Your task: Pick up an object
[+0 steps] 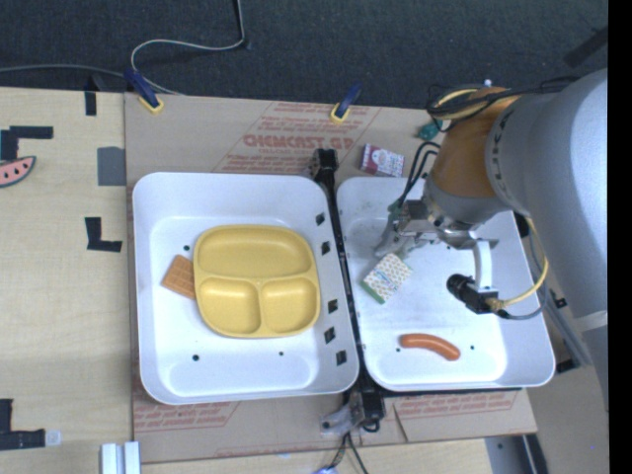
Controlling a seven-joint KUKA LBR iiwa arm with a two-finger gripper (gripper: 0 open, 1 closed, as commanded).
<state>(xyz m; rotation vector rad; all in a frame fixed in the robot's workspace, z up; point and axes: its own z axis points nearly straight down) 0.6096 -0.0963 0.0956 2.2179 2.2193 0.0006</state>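
Two bins: white, side by side on cardboard laid over the counter point(59, 294).
Writing: red print on the cardboard point(296, 141) reads "CHEMCAST" — the rest is too small to read.
Left bin point(158, 363): a yellow divided plate point(259, 277), with an orange cracker-like piece point(179, 277) tucked at its left edge.
Right bin point(523, 358): a checkered sponge-like block point(387, 276) and an orange sausage point(429, 346) near the front wall.
Tool point(400, 243): low in the right bin, just above the block — finger spread cannot be told.
Behind the bins: a small printed packet point(381, 160), text unreadable.
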